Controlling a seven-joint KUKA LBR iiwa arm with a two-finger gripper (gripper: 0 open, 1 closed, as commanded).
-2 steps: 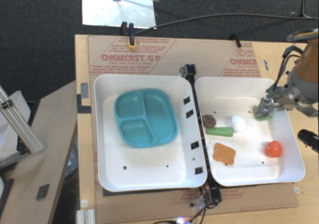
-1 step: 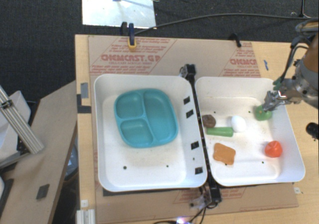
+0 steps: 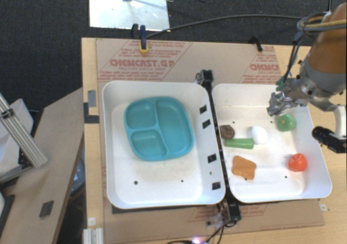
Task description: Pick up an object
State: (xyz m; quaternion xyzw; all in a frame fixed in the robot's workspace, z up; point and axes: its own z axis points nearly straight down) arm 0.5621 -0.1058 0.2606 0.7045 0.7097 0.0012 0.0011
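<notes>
Nearest us in the right bin (image 3: 320, 186) we see an orange piece (image 3: 244, 167), flattish and irregular, its longer side running roughly left to right, and to its right a red, tomato-like ball (image 3: 297, 162) near the bin's right wall. A little farther back lies a green stick-shaped piece (image 3: 239, 142), its long axis running left to right, nearly level, with its right end touching a white egg-shaped object (image 3: 259, 134). Just beside the stick's left end sits a small brown lump (image 3: 227, 131). Farther still, a green round object (image 3: 286, 123) rests near the right side, and the gripper (image 3: 276, 104) hangs just above and to its left; we cannot tell how its fingers stand, as they blur against the white floor. None of these things is visibly between them. In the left bin (image 3: 116, 145) we see a teal divided tray (image 3: 159, 127), its long side slanting from near left to far right.
</notes>
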